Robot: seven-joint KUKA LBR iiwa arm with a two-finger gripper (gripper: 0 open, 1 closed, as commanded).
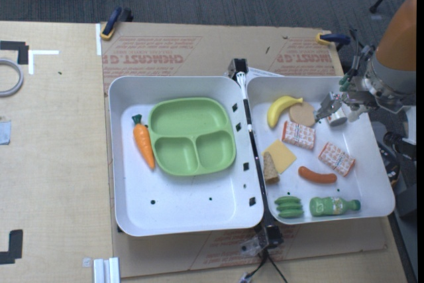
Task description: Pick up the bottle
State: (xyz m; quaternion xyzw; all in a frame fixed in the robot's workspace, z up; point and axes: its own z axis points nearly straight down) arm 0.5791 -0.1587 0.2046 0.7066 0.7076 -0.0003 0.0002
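The bottle [334, 206] lies on its side along the right bin's [381, 199] near edge, close to its right corner, just beside the peas [289, 206]. It looks like a small, light, smooth plastic toy; gripping across its round body should suit. The gripper [334, 111] hangs over the bin's far right part; whether it is released or clenched I cannot tell.
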